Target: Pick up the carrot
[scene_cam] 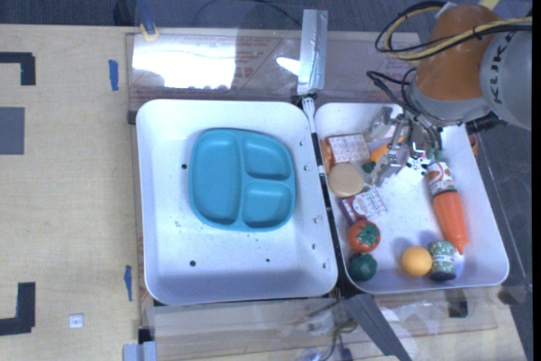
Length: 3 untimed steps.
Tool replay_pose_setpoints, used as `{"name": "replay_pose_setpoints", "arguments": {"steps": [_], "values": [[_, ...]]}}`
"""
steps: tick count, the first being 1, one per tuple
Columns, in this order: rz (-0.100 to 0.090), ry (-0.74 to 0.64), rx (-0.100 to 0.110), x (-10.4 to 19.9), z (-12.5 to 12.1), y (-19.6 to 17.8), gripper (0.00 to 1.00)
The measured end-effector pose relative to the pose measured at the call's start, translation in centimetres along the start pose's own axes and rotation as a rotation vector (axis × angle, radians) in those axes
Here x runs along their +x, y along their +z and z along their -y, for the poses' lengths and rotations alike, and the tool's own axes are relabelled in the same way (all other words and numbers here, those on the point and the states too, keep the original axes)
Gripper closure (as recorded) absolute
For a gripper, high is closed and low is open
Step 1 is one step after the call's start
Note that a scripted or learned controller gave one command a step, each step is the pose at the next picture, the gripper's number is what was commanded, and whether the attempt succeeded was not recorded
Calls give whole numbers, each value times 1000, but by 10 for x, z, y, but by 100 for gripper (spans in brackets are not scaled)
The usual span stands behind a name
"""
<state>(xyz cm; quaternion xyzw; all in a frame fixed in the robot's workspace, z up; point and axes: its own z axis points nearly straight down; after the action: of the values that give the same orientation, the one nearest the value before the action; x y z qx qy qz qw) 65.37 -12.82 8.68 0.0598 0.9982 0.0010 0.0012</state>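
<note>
One camera watches me, fixed above the bench point(59, 182) and tilted down at a slant, so the far edge of the bench sits at the top of its frame and the near edge at the bottom. It stands far enough back to take in both white bins, the left bin point(161, 258) and the right bin point(486, 258), side by side. My arm point(461, 55) comes into its frame from the right.

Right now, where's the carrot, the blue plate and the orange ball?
carrot point(453, 216), camera view, middle of its orange body.
blue plate point(215, 177), camera view, its large left compartment.
orange ball point(415, 260), camera view, its centre.
</note>
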Motion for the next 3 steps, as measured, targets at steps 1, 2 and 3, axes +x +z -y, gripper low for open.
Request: {"name": "replay_pose_setpoints", "arguments": {"steps": [1, 2, 3], "values": [[11, 4, -2, -3, 0, -13, 100], [17, -30, 6, 6, 65, -119, 100], [11, 362, 0, -12, 93, -78, 100]]}}
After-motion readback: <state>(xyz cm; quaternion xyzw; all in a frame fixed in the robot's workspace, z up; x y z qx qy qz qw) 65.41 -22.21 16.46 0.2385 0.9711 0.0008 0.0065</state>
